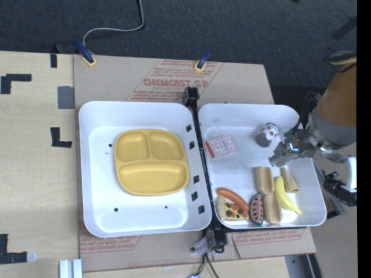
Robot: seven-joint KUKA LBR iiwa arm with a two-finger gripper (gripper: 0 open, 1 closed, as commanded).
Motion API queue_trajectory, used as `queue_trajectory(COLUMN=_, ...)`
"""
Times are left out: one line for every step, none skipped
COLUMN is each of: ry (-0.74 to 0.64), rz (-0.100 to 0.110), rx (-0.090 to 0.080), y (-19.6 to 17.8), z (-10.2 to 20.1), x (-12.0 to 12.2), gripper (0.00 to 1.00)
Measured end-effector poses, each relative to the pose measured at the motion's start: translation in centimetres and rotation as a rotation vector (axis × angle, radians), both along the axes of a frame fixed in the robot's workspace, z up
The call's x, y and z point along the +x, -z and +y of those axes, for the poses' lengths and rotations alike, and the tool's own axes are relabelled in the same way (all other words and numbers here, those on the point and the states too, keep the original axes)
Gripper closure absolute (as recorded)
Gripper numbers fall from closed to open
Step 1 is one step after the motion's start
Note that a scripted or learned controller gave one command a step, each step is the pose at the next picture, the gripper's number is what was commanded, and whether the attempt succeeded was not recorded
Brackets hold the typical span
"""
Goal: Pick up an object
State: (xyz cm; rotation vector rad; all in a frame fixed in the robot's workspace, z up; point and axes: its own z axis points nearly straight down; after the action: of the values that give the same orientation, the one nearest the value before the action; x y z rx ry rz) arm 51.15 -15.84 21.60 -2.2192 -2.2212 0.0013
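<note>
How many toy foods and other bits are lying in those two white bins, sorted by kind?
Yellow divided plate, left bin: 1
Hot dog: 1
Pizza slice: 1
Watermelon slice: 1
Bread pieces: 2
Banana: 1
Ice cream cone: 1
Red-and-white packet: 1
Small round black-and-white object: 1
Total: 10

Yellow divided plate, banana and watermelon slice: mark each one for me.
yellow divided plate (152,161), camera view, ridge between its compartments.
banana (284,195), camera view, middle of its length.
watermelon slice (257,208), camera view, red flesh.

yellow plate (152,161), white bins (93,155)
</note>
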Motion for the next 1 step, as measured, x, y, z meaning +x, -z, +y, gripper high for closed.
queue_trajectory(ry=0.001, rz=-0.021, rx=-0.006, y=11.04, z=-2.38, x=0.65, gripper=0.00)
